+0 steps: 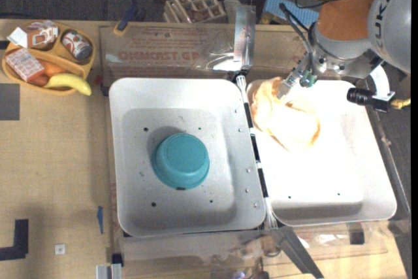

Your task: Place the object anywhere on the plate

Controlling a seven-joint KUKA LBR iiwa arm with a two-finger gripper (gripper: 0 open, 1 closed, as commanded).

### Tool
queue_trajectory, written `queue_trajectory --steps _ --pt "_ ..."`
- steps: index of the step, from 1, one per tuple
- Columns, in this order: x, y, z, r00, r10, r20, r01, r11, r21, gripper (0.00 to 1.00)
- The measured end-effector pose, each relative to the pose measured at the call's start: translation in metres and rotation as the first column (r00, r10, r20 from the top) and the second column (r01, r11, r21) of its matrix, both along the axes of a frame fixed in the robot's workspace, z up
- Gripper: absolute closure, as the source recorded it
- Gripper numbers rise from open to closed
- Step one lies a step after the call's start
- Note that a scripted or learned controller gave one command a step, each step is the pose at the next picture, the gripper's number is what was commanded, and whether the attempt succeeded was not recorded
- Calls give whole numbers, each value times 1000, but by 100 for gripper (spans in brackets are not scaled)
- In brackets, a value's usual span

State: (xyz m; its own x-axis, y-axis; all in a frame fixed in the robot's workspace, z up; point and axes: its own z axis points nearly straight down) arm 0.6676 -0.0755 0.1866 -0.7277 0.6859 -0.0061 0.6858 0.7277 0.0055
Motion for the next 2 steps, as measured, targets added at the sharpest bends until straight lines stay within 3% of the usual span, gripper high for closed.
queue_trajectory --steps 1,2 --pt "1 -3 40 1000 -4 -1 4 1000 0 100" --pt "-16 50 49 924 383 -5 -383 924 -1 100"
